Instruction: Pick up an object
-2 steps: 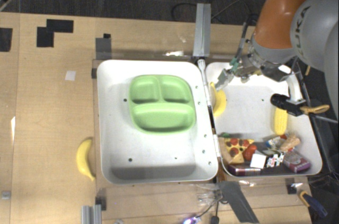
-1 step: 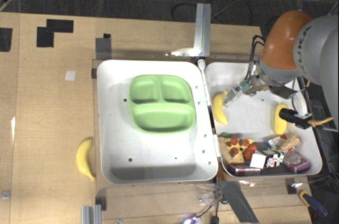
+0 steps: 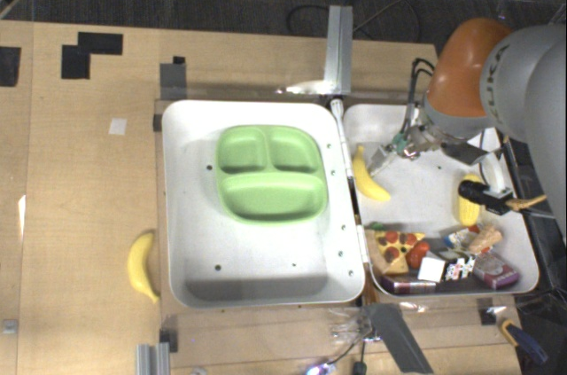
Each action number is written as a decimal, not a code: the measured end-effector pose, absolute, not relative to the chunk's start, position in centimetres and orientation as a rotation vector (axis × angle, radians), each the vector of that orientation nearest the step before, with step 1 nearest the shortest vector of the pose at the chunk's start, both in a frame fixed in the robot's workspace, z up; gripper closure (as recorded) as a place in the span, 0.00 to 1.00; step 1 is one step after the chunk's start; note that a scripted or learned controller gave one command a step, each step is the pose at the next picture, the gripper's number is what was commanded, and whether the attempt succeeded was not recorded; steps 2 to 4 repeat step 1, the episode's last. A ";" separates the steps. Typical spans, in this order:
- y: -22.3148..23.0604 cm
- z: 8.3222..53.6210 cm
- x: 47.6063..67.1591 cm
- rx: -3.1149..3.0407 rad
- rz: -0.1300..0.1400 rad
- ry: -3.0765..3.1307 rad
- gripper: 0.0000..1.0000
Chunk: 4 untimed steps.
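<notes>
One banana (image 3: 368,178) at seven o'clock of the gripper (image 3: 394,150) is being approached; finger state cannot be told; descent is needed.

I'm getting even, bright light; soft shadow pools along the left bin's (image 3: 257,289) near wall, and the whole picture's slightly soft.

Matt green plastic tray (image 3: 269,172) in smooth white plastic bin (image 3: 190,214), on pale wood-look bench (image 3: 80,187)
</notes>
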<state>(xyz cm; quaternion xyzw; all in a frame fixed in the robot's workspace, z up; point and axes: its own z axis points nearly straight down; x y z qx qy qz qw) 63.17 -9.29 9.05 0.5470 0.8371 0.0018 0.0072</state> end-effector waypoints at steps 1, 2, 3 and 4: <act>-9.2 8.8 66.3 1.824 0.009 2.547 0.00; -9.2 8.8 66.3 1.824 0.009 2.547 0.00; -9.2 8.8 66.3 1.824 0.009 2.547 0.00; -9.2 8.8 66.3 1.824 0.009 2.547 0.00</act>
